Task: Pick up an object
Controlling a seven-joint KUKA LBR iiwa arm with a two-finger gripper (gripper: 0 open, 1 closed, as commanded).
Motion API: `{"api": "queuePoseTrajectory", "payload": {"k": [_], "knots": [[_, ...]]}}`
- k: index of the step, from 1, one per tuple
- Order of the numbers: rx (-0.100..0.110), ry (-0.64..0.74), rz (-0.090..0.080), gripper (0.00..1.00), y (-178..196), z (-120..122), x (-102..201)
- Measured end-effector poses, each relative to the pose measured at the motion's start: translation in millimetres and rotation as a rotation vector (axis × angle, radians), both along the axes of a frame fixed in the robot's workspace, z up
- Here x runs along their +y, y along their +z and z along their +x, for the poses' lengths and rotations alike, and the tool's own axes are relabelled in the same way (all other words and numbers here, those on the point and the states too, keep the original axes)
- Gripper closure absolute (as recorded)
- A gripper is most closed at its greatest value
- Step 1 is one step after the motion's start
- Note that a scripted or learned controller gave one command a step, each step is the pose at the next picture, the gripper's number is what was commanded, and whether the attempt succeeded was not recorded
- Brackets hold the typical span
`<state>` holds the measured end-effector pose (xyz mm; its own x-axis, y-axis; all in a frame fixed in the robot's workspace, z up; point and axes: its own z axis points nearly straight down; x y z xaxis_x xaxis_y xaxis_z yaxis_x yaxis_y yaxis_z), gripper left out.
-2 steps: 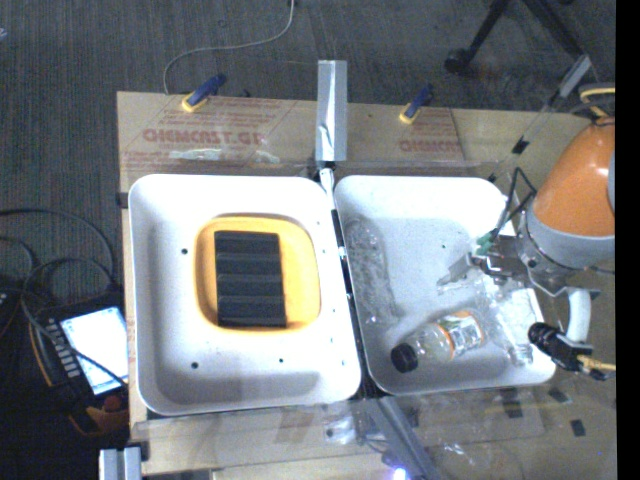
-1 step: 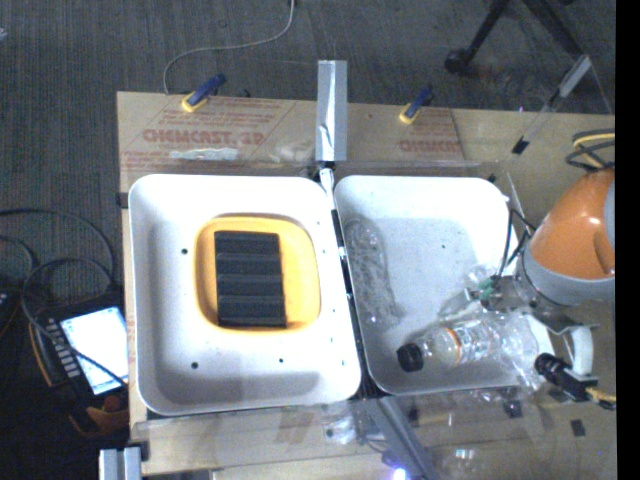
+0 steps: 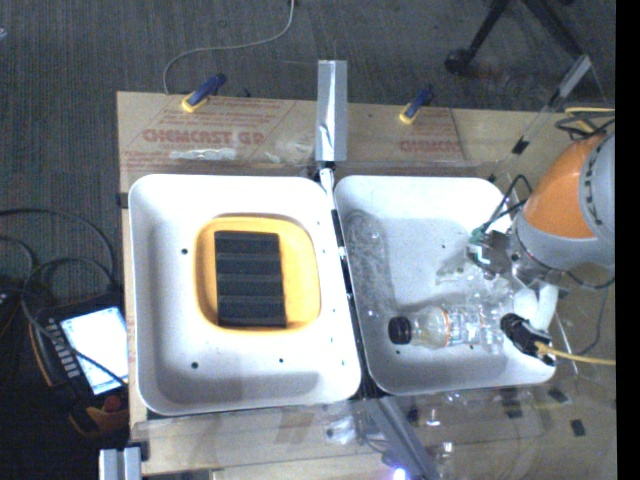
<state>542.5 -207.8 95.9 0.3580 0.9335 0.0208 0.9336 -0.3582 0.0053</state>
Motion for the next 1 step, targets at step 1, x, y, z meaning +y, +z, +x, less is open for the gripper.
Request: {"api": "queuePoseTrajectory", "payload": {"k": [1], "knots": [[0.014, 0.123, -0.019, 0.00, 138.6, -53.7, 35.5]]}}
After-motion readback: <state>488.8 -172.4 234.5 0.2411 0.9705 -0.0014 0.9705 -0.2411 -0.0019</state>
